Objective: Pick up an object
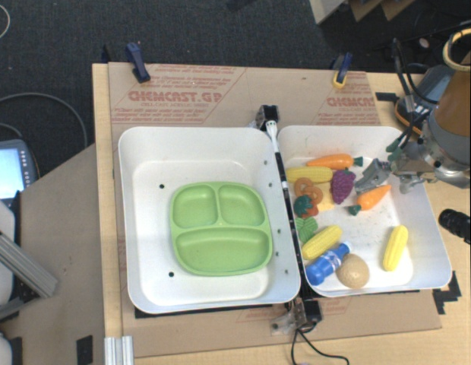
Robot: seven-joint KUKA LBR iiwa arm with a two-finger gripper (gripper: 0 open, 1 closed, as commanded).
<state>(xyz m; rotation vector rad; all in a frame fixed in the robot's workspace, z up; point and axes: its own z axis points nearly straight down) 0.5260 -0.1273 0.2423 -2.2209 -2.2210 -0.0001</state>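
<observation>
Camera view: pincer (370, 179) over the right bin (429, 276).
Fingers apart, gripping nothing; two carrots, three corn cobs, one green tray (220, 229).

Table (220, 90): we recorded a tan sheet printed with red lettering, fixed along its far edge by a blue clamp (136, 61) and a blue-and-yellow clamp (342, 68). Directly on it we noted two shallow white bins side by side, touching: left bin (137, 226), right bin (429, 234). A black clip (267, 115) sat at their far junction.
</observation>
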